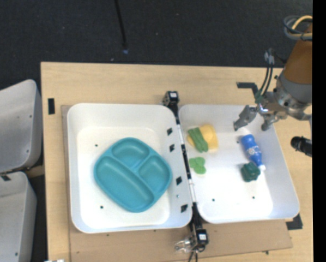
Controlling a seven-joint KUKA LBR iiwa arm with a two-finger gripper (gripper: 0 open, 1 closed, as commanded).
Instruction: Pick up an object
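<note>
hovering open-fingered, gripper (254, 119) above unlabelled blue bottle (251, 149).

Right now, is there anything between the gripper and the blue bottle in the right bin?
Nothing visible stands between them. The gripper hangs over the upper part of the right bin, and the blue bottle lies just below it in the view, with bare white floor between. The dark green object sits at the bottle's far end.

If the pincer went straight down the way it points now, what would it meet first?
Probably the bare floor of the right bin, near its far edge. The pincer hangs open above that spot, with the blue bottle just nearer the camera. Depth is unclear, so it could graze the bottle's top.
</note>
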